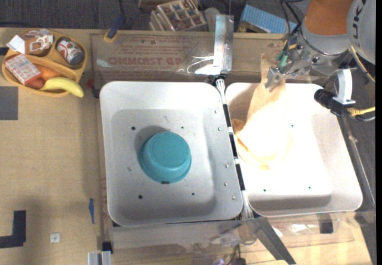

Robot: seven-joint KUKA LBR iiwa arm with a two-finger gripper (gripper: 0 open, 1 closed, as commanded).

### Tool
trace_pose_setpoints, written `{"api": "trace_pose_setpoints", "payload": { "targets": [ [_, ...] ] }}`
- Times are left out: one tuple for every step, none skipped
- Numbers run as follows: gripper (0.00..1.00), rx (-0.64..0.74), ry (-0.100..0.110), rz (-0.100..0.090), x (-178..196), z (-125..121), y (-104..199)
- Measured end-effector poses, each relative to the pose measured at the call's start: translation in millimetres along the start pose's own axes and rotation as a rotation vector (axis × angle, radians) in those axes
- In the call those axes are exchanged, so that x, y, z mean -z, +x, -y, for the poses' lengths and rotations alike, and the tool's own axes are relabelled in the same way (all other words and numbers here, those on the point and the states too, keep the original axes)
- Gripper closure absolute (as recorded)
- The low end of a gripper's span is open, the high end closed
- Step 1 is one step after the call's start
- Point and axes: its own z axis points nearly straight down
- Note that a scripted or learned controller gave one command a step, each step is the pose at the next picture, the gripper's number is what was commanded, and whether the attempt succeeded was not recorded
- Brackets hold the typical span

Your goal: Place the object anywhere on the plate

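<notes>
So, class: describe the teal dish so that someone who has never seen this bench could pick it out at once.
Find the two white bins side by side and take the left bin. Near its middle sits the teal dish, round and plain. It is the sole blue-green thing there, while the right bin holds a pale orange cloth.

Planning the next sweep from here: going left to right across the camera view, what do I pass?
Yellow tray of food items → left bin with the teal plate → right bin holding the pale tan object → gripper at that object's top → grey-and-orange arm.
</notes>
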Motion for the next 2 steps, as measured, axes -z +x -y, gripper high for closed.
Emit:
{"api": "trace_pose_setpoints", "payload": {
  "targets": [
    [1.0, 0.002, 0.0, 0.0, 6.2, -1.2, 0.0],
    [1.0, 0.4, 0.002, -0.003, 0.5, 1.2, 46.5]
  ]
}}
